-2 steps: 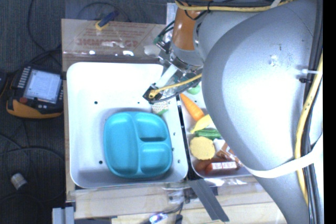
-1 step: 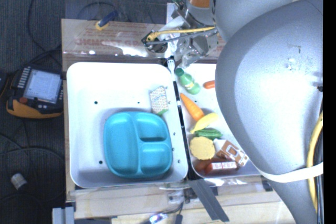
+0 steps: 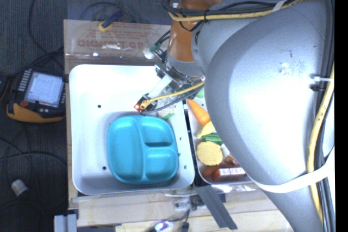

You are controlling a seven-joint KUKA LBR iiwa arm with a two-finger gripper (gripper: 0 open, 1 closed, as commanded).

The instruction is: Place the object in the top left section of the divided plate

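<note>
Plastic play food is what we take the task's object to be: the right bin (image 3: 191,133) holds a carrot (image 3: 199,111), a yellow round slice (image 3: 209,153), a green piece (image 3: 212,139) and a reddish piece (image 3: 228,173), most of it under the grey arm (image 3: 261,89). Which one is meant we cannot say. We judge such pieces light, stiff and smooth, so apt to slip; the carrot is best taken across its thick middle, the round slice across its flat faces.

The gripper (image 3: 145,106) hangs over the left bin (image 3: 87,95), just beyond the far edge of the blue divided plate (image 3: 143,150). Something small and reddish shows at its tip, too small for us to tell whether it is an object or part of the tool, and we cannot tell whether the fingers are open or closed.

The plate lies flat in the near right part of the left bin, touching or nearly touching the wall shared with the right bin. Its glossy sections look shallow, so we expect a dropped piece could slide or roll. The bins sit on a table (image 3: 73,30) with a clear plastic bag (image 3: 114,41) at its far edge. On the grey carpet to the left lies a handheld pendant (image 3: 38,95) with cables.
</note>
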